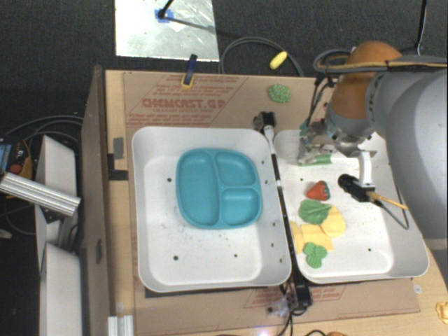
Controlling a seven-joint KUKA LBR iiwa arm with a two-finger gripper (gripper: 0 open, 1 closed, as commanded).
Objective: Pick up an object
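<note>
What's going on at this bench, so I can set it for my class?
A grey robot arm reaches in from the right, its claw low over the far end of the right bin. A thin green piece lies right by the claw; whether it is gripped cannot be told. Nearer lie a red strawberry toy, a green leafy piece and yellow pieces. The left bin holds a blue divided plate.

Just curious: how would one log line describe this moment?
gripper over right bin far end | strawberry loose nearby | blue plate in left bin
</note>
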